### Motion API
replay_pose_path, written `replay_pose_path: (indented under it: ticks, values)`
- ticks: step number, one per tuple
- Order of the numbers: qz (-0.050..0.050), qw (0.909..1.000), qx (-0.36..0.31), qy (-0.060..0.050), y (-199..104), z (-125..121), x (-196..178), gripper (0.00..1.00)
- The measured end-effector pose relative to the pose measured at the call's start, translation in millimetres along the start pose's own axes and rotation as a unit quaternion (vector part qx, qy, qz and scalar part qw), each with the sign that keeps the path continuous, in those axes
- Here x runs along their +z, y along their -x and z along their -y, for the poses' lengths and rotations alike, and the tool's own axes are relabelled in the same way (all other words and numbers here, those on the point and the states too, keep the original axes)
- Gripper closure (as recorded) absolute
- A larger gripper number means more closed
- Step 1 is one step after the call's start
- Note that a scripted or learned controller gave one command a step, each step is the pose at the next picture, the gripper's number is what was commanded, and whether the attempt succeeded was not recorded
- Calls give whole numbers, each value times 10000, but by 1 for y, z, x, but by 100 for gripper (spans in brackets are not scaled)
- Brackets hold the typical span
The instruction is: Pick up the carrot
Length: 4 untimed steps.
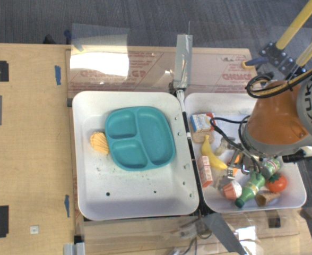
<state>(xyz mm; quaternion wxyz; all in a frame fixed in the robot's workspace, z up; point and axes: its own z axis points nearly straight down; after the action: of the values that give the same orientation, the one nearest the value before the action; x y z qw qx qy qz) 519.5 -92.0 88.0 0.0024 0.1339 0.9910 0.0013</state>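
We saw the gripper (240,166) low in the right bin (299,195), but could not tell its state. The carrot (230,189) lay at its six o'clock, with a green bottle (250,190) just at the carrot's three o'clock.

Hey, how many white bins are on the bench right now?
2. The left shallow white bin holds a teal divided plate; the right shallow white bin holds a pile of toy food under the arm.
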Motion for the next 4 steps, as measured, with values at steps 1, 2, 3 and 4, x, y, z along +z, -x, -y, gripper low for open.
replay_pose_path:
  ticks: [1,2,3,4]
  values:
    - [41,10000,-23,0,-10,3,-1,0]
    - [13,9915,-1304,5,11,-2,0,0]
    - [34,9921,-1257,3,-10,12,-1,0]
    - [-6,9871,-1604,-9,2,5,0,0]
